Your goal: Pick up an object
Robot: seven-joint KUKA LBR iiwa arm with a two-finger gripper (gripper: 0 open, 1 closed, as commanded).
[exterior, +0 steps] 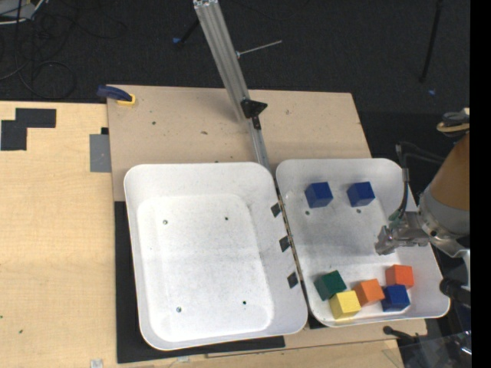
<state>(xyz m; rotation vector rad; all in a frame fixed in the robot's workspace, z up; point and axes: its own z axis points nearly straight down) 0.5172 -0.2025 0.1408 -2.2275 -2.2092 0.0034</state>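
We are looking down at a shallow white plastic right-hand bin [337,173]. Our grey metal gripper [386,241] is hovering inside it; we cannot tell its state. A small red-orange cube [400,275] is lying just below it, crowded by neighbours, so we should be descending squarely.

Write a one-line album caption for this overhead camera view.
Robot tool poised over the right bin of coloured blocks, beside its neighbouring left bin.

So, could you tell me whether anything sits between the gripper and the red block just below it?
Nothing visible does. The gripper is above bare bin floor in the right bin, and the red block lies just below it with open floor between.
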